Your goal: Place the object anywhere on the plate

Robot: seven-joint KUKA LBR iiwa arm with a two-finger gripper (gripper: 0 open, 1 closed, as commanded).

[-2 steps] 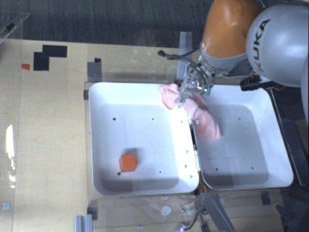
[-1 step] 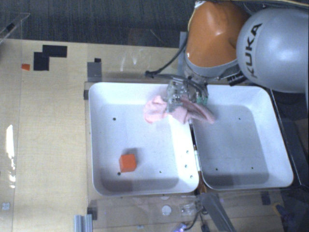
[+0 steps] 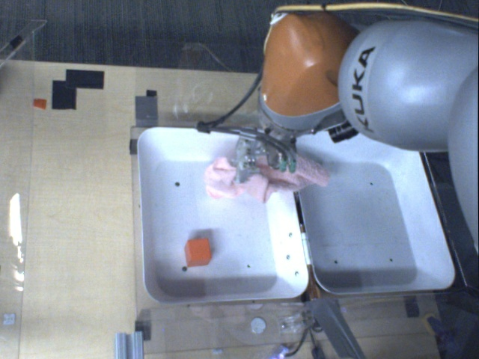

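The grey arm reaches in from the right. Its gripper grips a crumpled pink cloth, long axis running left-right across the far wall between both bins. A small orange block lies near-left.

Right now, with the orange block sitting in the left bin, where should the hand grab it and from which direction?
Take the orange block across two opposite side faces, coming straight down from above. It looks like a small cube resting flat on the left bin floor, with bare floor on all sides and the pink cloth well away, so fingers should fit either side. It sits slightly rotated; align the hand to its faces.
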